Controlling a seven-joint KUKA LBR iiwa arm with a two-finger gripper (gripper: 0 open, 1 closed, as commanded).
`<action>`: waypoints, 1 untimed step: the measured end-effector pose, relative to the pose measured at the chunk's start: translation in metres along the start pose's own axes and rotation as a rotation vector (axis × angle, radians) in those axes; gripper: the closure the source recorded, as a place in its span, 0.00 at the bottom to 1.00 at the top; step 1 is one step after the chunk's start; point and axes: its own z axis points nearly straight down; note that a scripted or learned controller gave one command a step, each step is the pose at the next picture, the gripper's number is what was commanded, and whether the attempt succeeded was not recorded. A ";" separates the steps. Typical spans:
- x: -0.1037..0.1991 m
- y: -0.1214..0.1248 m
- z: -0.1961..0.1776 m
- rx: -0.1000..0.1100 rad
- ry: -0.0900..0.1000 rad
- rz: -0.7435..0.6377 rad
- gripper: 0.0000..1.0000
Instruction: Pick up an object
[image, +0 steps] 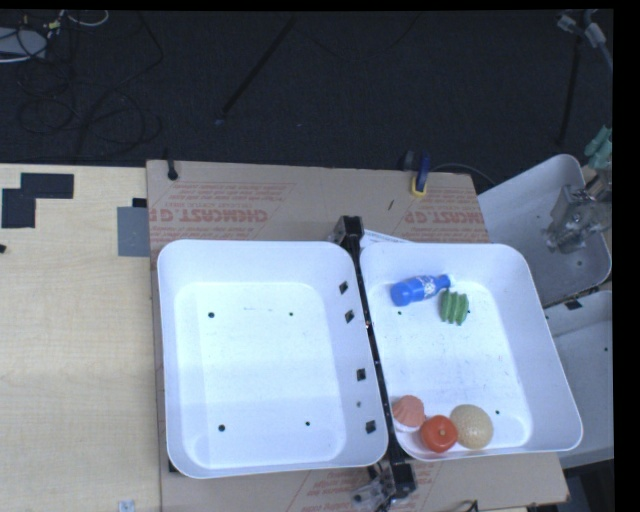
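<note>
White plastic bins sit side by side; the right bin (520, 330) holds everything. Nothing looks picked yet. The gripper (570, 222) hangs off beyond its far right corner, its state I cannot tell. A blue bottle (418, 289) lies near the back, long axis running left-right, cap end rightward; reaching over it seems next.

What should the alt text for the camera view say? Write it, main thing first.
Two shallow white bins sit side by side on a bench; the right bin holds a blue bottle beside a green object near its far side, and a pink piece, a red ball and a tan ball clustered at its near edge.
</note>
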 end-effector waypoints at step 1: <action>0.034 0.000 0.000 0.001 0.000 0.000 1.00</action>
